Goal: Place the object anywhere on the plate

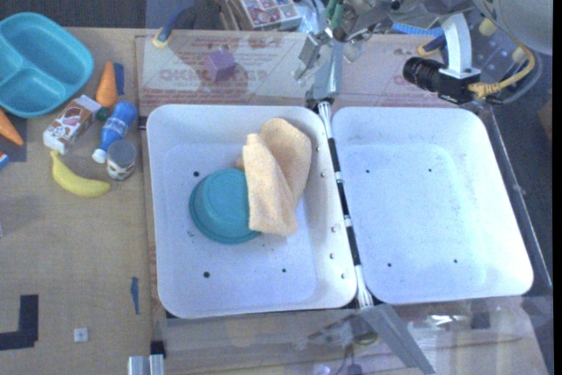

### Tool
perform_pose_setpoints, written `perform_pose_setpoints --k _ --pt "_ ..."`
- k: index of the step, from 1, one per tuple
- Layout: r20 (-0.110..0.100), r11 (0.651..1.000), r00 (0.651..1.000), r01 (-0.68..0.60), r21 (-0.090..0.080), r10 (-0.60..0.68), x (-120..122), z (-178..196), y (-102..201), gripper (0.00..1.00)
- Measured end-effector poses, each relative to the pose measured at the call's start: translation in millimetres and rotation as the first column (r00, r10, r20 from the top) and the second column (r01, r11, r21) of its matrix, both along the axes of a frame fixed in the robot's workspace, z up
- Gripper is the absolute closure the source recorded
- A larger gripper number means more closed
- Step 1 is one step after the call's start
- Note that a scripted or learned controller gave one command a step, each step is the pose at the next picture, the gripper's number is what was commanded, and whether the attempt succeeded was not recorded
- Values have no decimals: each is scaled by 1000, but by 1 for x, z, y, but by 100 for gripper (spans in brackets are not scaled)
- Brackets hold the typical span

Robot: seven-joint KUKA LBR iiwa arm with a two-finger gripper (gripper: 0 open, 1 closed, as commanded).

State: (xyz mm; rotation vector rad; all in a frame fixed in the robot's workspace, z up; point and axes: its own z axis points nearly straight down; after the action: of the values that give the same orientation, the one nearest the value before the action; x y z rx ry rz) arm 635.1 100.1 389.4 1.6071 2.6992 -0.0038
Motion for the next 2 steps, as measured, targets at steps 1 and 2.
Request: perform_pose_setpoints --k 1,2 --pt "0 1000 1000 0 0 0 0 0 0 0" --pt "2 1000 1000 -5 -2 5 2 8 3 100"
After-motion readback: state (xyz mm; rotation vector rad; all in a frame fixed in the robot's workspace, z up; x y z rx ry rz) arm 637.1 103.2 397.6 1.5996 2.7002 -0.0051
